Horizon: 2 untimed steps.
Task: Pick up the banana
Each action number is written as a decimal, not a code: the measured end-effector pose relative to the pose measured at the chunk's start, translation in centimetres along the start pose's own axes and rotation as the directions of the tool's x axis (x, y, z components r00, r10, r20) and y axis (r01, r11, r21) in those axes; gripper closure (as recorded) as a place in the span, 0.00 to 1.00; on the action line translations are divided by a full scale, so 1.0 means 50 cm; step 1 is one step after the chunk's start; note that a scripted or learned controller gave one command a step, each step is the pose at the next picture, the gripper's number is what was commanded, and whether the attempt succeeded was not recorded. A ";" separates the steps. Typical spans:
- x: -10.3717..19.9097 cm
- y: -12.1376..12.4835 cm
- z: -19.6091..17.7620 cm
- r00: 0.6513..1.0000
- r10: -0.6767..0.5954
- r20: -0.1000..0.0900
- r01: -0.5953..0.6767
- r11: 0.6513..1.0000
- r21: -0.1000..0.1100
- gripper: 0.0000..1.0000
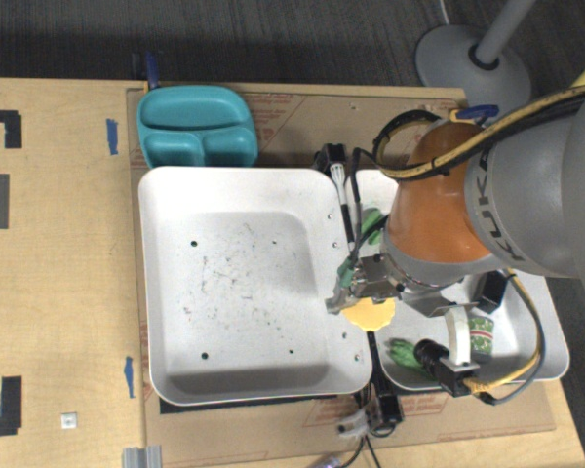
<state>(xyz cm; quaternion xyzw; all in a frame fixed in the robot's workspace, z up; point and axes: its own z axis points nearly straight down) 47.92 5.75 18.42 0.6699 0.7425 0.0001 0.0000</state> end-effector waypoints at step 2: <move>0.067 0.023 0.084 1.000 -0.025 0.002 0.025 1.000 -0.020 1.00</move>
